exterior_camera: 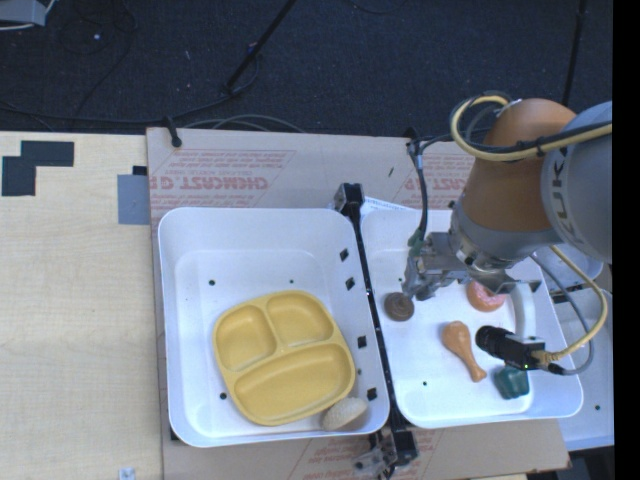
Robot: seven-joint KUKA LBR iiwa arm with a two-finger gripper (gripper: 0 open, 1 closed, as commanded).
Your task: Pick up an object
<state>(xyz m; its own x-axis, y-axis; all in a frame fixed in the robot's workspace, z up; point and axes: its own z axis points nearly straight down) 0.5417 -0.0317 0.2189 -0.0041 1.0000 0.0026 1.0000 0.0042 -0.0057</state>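
The gripper (pixel 426 280) hangs low over the left part of the right bin (pixel 432 393), on the worktop. Whether it is spread or closed cannot be told from this slant, and nothing shows clamped in it. The closest candidate is the brown round piece (pixel 400 308), just beside the gripper on the side toward the left bin (pixel 200 288) and a little nearer the camera. It has no long axis, so I judge any approach angle would serve. A pink ring-like thing (pixel 487 296) lies just beside on the opposite side. Farther off lies the tan drumstick-shaped toy (pixel 465 349), its length slanting away from the gripper, then the teal piece (pixel 513 382). Well apart, in the left bin, are the yellow divided tray (pixel 285 356) and a pale pebble-like lump (pixel 345 414).
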